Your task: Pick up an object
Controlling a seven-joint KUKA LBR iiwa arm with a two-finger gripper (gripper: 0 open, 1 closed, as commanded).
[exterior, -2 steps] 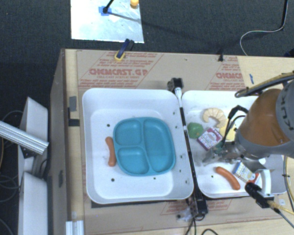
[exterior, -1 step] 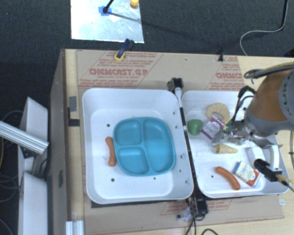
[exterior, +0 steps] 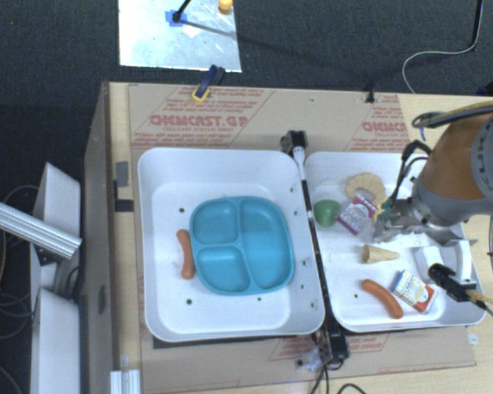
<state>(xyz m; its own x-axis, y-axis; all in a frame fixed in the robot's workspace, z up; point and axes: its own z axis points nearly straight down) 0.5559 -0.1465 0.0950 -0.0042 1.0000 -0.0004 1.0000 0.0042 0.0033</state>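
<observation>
The right bin [exterior: 345, 318] holds several small items: a green ball-like piece [exterior: 326, 213], a round tan cracker [exterior: 366, 184], a purple-and-white packet [exterior: 357, 215], a pale cone [exterior: 380, 254], an orange sausage [exterior: 382, 297] and a small white-and-orange carton [exterior: 412, 290]. My gripper [exterior: 386, 222] hangs low in this bin, reaching in from the right. It is just right of the purple packet and just above the cone. I see nothing clearly held by it.
The left bin [exterior: 160, 220] carries a blue divided plate [exterior: 241, 245] with a second orange sausage [exterior: 185, 254] lying to its left. A black divider rail [exterior: 306, 212] runs between the bins. The grey and orange arm [exterior: 464, 167] covers the right bin's far right side.
</observation>
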